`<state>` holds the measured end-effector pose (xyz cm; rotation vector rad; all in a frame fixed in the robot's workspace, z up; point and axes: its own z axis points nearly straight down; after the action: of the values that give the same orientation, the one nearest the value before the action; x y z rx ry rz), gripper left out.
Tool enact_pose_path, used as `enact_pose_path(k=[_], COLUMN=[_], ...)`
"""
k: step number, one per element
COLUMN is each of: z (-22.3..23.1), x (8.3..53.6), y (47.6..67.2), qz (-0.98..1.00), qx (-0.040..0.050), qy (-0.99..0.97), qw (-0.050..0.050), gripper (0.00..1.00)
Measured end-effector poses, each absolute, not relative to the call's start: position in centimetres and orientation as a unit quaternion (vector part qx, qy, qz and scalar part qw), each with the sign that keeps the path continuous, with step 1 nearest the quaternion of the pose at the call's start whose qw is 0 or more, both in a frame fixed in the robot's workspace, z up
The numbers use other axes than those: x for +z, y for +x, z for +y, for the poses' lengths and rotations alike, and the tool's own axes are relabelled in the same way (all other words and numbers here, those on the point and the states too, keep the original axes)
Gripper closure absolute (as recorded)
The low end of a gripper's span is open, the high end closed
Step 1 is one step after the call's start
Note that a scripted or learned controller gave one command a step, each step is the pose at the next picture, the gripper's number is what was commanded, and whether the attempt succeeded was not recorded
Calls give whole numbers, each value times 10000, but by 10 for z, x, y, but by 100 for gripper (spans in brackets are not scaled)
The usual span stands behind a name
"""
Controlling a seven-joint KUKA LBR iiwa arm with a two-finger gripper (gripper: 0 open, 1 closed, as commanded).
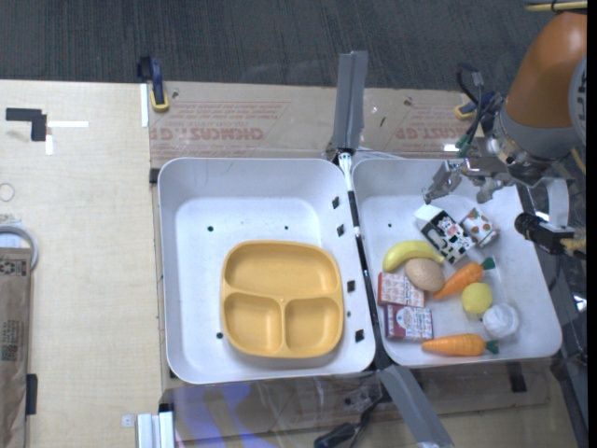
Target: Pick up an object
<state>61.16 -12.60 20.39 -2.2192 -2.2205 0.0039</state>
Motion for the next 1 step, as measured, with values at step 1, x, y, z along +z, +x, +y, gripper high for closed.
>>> enact_pose_path(k=[1], z=[-161], x=[92], y=[593], qz=[-7552], qx=[-16], qy=[-6555], qw=[16], gripper=[0])
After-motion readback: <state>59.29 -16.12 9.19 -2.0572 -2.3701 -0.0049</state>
